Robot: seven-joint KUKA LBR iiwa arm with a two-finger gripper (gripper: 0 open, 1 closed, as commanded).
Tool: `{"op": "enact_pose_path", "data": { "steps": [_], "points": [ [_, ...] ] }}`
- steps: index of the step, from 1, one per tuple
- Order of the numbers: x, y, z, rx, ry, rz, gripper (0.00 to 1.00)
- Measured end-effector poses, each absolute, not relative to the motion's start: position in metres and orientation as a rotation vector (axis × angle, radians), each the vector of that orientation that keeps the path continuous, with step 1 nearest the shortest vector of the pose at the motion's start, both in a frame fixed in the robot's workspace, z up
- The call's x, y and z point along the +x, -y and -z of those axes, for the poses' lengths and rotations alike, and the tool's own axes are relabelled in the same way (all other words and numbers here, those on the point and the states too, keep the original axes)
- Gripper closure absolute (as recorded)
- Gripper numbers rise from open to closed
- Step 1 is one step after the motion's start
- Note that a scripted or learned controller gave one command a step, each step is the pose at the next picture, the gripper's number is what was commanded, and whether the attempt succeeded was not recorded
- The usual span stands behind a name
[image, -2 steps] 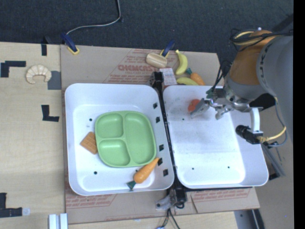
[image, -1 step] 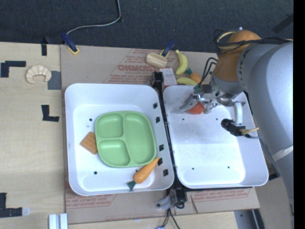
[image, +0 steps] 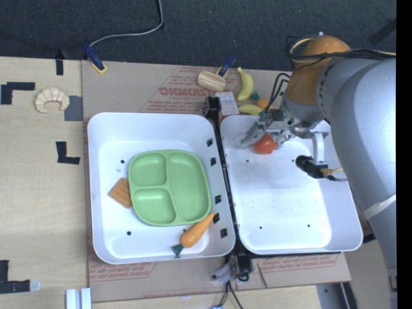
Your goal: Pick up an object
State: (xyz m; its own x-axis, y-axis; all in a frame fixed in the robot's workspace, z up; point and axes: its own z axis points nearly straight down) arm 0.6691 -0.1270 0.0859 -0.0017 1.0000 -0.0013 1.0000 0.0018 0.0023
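Observation:
My gripper (image: pixel 262 136) reaches down into the far left part of the right white bin (image: pixel 290 217). A small red round object (image: pixel 264 147), like a tomato, lies on the bin floor directly under and against the gripper's tip. The arm's grey body and orange band cover the right side of this bin. In the left white bin (image: pixel 109 140) a green divided plate (image: pixel 170 187) rests in the middle. An orange carrot (image: pixel 196 230) lies at the plate's near right. A tan cracker (image: pixel 120 192) sits at the plate's left edge.
Behind the bins on the cardboard lie a bread roll (image: pixel 211 80), a yellow banana (image: pixel 245 84) and a small box (image: pixel 225 102). A croissant (image: pixel 53 99) sits far left on the bench. Blue clamps (image: pixel 95 58) hold the cardboard's far edge.

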Motion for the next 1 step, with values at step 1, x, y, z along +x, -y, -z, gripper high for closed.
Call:
{"op": "enact_pose_path", "data": {
  "steps": [1],
  "points": [
    [0.6693,0.1275,-0.0961,2.215,-2.221,0.001,1.00]
  ]
}}
